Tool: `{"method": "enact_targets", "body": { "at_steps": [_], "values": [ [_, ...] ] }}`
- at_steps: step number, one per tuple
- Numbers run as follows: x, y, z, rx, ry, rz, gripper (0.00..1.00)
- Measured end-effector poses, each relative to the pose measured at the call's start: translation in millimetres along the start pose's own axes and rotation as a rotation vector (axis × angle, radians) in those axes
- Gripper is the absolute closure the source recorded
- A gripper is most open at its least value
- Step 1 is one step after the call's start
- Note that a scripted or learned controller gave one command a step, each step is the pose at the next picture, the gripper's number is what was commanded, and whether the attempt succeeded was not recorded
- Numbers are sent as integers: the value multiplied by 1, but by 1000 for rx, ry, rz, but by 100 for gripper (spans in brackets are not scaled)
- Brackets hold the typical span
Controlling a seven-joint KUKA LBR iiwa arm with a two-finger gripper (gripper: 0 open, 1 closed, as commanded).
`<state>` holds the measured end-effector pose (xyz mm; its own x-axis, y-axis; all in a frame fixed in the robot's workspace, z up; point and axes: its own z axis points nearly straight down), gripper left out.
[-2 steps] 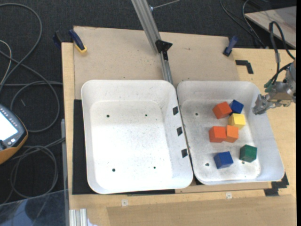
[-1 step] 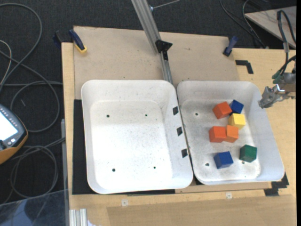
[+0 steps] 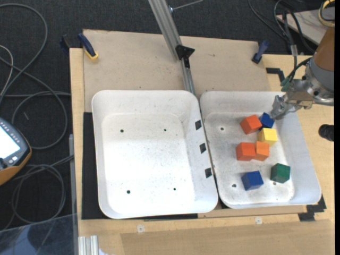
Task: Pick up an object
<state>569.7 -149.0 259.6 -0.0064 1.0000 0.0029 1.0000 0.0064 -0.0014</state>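
Arm reached in over the right bin (image 3: 303, 158)

The gripper (image 3: 278, 110) is lowered beside a small blue block (image 3: 267, 121); its grip state cannot be told. No writing can be read.

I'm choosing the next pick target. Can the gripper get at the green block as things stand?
Probably yes. The green block stands apart from the other blocks in the right bin, nothing on top, and the gripper is already over that bin.

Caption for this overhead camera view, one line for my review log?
Gripper poised over a blue block among coloured blocks in the right bin.
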Motion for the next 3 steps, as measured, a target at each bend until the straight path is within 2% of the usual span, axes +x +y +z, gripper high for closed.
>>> {"method": "enact_targets", "body": {
  "at_steps": [1,3],
  "values": [
    [62,12,9,1,0,-1,100],
    [156,22,17,0,0,0,100]
  ]
}}
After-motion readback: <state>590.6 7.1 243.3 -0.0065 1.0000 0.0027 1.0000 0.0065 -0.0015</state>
